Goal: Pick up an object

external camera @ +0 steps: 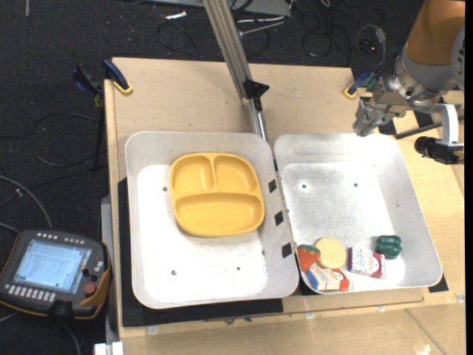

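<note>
Two shallow white bins sit side by side on the tan wooden table. The left bin holds a yellow plastic divided plate in its upper middle. The right bin carries a small cluster along its lower edge: a round pale yellow disc, a red and orange piece to its left, a red and white packet below it, a small patterned carton to its right, and a dark green lumpy toy at the far right. The pincer hangs at the upper right of the frame, over the top rim of the right bin, well apart from the cluster; I cannot tell how far it is open, and nothing shows in it. A grey metal pole slants down from the top toward the gap between the bins. A handheld control pendant lies at lower left.
</note>
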You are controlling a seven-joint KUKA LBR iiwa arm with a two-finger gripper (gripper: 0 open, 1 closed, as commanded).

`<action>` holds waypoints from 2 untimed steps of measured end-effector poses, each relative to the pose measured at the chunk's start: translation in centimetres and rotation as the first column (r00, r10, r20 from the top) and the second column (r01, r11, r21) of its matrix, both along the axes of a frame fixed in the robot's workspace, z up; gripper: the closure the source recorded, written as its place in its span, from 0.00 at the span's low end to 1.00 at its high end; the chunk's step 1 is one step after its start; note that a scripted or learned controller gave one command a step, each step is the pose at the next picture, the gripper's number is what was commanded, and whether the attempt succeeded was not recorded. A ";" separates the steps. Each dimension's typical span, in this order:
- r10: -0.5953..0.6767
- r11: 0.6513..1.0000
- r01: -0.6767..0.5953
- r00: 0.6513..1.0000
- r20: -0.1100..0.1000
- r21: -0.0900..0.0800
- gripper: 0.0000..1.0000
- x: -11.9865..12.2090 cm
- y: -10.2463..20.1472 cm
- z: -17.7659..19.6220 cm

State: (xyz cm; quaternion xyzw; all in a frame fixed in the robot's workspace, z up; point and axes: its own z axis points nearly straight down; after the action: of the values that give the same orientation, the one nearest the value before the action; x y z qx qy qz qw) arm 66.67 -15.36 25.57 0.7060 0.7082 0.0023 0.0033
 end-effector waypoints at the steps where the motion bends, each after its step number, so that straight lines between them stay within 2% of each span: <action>1: 0.005 1.000 -0.005 1.000 -0.009 0.004 1.00 -2.2 5.9 -0.7; 2: 0.004 1.000 -0.004 1.000 -0.009 0.003 1.00 -4.6 10.1 -0.4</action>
State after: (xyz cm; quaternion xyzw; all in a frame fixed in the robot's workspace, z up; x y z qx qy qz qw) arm 62.07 -5.24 25.15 0.7047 0.7095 0.0003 -0.0008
